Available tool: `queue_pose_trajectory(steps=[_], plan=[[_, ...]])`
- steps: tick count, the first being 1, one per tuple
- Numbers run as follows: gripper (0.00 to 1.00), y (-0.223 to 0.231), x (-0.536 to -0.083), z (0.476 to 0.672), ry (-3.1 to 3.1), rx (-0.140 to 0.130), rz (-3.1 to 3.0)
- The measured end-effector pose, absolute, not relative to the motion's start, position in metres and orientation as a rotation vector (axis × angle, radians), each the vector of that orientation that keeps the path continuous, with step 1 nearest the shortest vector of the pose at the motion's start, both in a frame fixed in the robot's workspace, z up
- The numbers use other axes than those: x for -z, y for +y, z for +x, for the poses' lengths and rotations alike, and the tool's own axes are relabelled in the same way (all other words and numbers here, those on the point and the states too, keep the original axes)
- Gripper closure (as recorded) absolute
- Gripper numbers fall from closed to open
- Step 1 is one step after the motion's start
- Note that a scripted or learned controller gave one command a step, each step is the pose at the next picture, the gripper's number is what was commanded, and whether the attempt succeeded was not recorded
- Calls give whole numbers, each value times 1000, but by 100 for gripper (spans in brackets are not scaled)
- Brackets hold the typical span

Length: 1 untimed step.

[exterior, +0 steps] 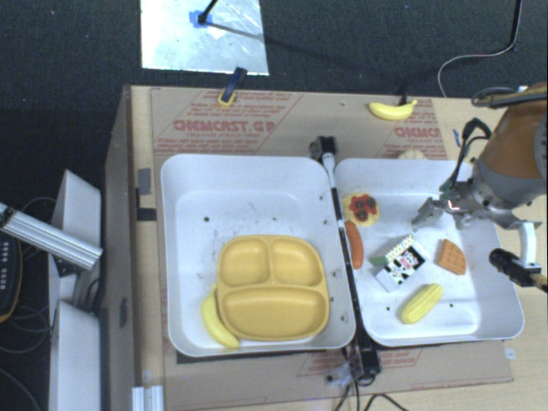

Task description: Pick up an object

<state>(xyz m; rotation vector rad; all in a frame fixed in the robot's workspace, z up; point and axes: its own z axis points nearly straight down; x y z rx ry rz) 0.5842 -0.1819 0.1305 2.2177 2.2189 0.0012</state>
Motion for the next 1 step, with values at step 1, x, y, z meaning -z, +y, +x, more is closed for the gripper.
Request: queue_pose_trajectory(steps=[1], plan=[[0, -128, -94, 555, 2225, -1, 2219]])
